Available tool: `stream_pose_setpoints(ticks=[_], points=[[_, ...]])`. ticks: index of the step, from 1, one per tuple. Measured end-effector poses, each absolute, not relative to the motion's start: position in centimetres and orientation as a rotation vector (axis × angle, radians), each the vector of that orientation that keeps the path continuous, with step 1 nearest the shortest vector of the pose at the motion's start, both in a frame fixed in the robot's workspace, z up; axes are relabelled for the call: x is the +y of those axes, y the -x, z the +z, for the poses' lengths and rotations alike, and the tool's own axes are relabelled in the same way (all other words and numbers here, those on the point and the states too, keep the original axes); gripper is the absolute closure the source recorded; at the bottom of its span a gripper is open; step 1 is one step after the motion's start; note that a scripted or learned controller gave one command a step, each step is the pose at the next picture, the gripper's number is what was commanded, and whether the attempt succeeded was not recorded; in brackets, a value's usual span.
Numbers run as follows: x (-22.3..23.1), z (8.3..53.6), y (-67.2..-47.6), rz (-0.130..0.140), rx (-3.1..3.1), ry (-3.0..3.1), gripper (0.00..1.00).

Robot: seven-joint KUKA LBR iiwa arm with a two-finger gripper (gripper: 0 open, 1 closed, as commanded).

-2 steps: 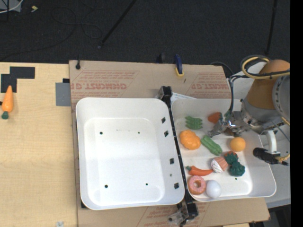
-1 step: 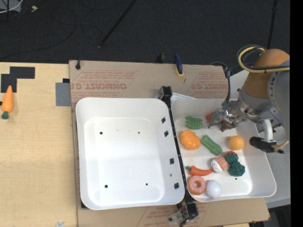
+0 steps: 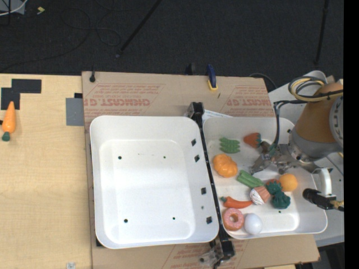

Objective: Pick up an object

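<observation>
Two white bins are sitting side by side on the table (image 3: 45, 206). I am seeing the left bin (image 3: 112, 150) and the right bin (image 3: 303, 220), which is carrying the toy foods. The claw (image 3: 268, 160) is hanging low over the right bin's middle, between the red piece (image 3: 252, 139) and the green cucumber (image 3: 249, 179); I cannot tell how it is set. An orange fruit (image 3: 224, 165), a green leafy piece (image 3: 229, 145), a small orange ball (image 3: 288, 182), a teal piece (image 3: 279, 196), a carrot (image 3: 236, 203), a pink doughnut (image 3: 233, 219) and a white ball (image 3: 253, 223) are lying around it. Another carrot toy (image 3: 8, 121) is lying on the table's far left.
</observation>
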State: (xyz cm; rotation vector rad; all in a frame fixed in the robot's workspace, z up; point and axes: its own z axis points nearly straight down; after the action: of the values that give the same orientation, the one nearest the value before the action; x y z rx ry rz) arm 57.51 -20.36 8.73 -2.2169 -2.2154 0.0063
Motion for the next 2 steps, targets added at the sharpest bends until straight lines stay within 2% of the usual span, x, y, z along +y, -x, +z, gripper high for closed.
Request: stream_pose_setpoints(ticks=[1, 2], points=[[-21.4, 8.9, -63.6, -0.002, -2.225, 2.222, 0.0], [-13.5, 8.7, -64.4, -0.001, -2.225, 2.211, 0.0]])
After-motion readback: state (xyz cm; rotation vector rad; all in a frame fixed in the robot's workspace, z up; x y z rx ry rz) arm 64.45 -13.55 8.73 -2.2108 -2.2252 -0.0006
